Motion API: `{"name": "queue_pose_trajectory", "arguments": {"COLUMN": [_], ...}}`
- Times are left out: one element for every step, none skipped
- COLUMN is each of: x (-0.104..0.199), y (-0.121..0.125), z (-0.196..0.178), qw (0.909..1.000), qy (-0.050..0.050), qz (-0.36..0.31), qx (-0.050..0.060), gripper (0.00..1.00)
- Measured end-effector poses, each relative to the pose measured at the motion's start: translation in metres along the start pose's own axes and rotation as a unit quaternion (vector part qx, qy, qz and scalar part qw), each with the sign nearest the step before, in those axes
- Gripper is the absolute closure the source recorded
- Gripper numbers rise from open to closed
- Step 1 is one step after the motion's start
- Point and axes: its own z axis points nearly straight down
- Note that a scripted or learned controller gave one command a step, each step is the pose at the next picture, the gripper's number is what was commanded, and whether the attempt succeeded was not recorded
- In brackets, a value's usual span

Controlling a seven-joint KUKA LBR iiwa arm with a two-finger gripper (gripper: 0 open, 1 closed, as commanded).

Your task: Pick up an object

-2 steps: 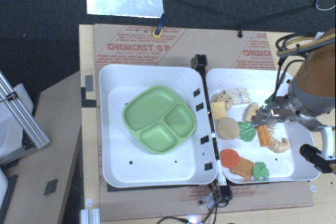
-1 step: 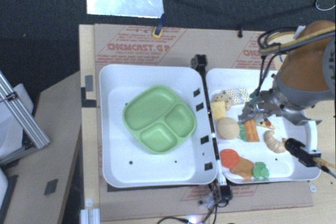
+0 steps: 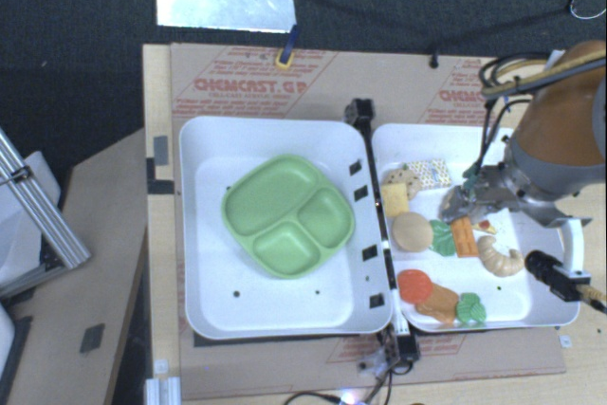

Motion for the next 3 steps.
{"name": "queue_pose_trajectory", "arguments": {"x": [0.0098, 0.0012, 0.0105], "y": [0.0070, 0.0041, 0.0067], "z": [-0.0116, -0.0031, -0.0118], "qw": [1.0000, 1.0000, 1.0000], "qy": [0.001, 0.000, 0.001], "qz": [-0.003, 0.000, -0.003], "qx": [0.000, 0.000, 0.000], "gripper": [1.00, 1.00, 1.00]}}
